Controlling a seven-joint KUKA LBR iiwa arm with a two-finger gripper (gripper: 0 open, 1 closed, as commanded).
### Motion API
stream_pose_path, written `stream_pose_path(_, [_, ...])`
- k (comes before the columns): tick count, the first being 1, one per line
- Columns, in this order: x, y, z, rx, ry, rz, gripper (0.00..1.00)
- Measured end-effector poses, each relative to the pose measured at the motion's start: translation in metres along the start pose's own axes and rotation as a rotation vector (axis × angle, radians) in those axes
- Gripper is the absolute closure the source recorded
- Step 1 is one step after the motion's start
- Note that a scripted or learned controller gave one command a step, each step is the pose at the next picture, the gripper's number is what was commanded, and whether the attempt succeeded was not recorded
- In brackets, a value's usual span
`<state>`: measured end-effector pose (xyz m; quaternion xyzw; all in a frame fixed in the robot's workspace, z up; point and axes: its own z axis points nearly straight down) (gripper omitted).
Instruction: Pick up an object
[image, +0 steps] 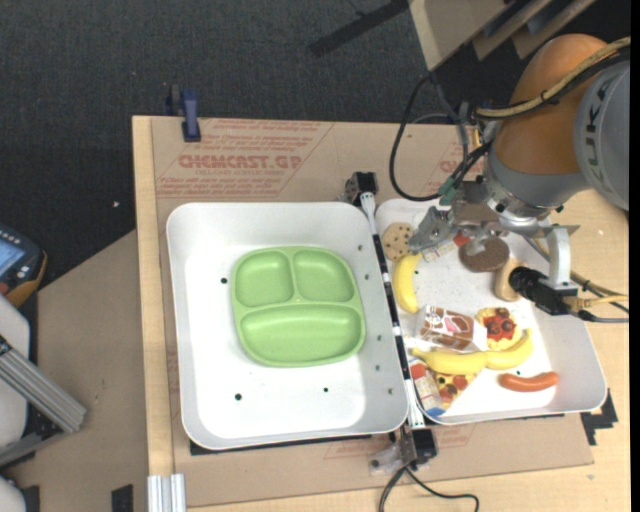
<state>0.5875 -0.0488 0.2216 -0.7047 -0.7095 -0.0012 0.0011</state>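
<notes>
Two shallow white bins sit side by side on a brown surface (250, 160). The left bin (200, 330) holds a green divided plate (297, 305) with three compartments, lying flat near the bin's middle.

The right bin (575, 365) is crowded with toy food. A yellow banana (404, 284) lies along its left wall, curved and pointing up the frame. Just right of it is a small brown-and-white packet (446, 326). A second banana (470, 358) lies below the packet, curving up toward a red-topped pastry (500, 324). A red sausage (528, 379) lies near the front right corner. A speckled cookie (397, 238) rests at the bin's far left corner. A brown round piece (486, 254) sits further right, under the arm's wrist.

The grey arm (560, 110) with orange band reaches over the far end of the right bin. The claw (440, 228) hangs just right of the cookie, above the banana's upper tip. Nothing shows between its fingers; whether they are spread or closed I cannot tell.
</notes>
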Motion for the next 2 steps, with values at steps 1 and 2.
stream_pose_path(1, [0.024,-0.03,-0.003,0.003,-0.002,0.004,1.0])
stream_pose_path(2, [0.049,-0.017,0.04,0.006,-0.002,0.004,1.0])
